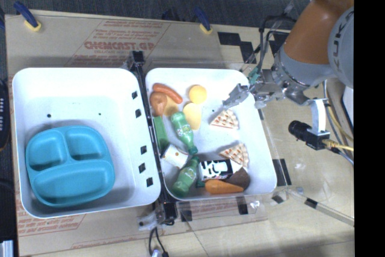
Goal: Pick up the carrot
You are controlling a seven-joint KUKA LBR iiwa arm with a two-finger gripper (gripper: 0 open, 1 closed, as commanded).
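A: Okay, claw first. It hangs over the upper right part of the right bin, fingers pointing down-left. Spread or pressed together? Can't tell, too small and dark. Nothing visibly between them.

B: Nearest thing?

A: Waffle wedge just below the tip, yellow lemon to its left. Wrong targets both.

B: Carrot?

A: Carrot lies flat at the bin's bottom edge, near the front wall, well apart from the claw. Touching a brown piece, with a black-and-white carton just above.

B: Risks?

A: Crowding. My guess: fingers land on the carton or brown piece, or hit the wall. A second orange-red thing, maybe a sausage, sits top left; could get mistaken. Left bin's blue tray is irrelevant.
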